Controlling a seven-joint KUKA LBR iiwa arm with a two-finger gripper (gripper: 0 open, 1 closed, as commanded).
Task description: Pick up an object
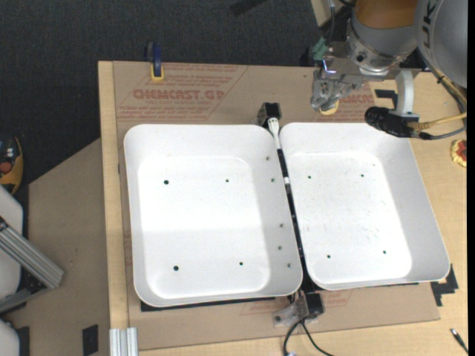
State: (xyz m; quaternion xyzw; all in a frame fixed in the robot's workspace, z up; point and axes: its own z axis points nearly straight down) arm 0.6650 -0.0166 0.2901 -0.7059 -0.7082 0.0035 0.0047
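My gripper hangs above the cardboard just behind the back left corner of the right bin, pointing down, with the orange-banded wrist above it. A small pale patch lies at its tip; I cannot tell whether that is an object or the cardboard behind. The left bin and the right bin stand side by side, and their white floors bear small dark dots.
A cardboard sheet lies under both bins. A blue clamp stands at its back left. A black bracket sits between the bins at the back, and a black fitting with cable overhangs the right bin's back rim.
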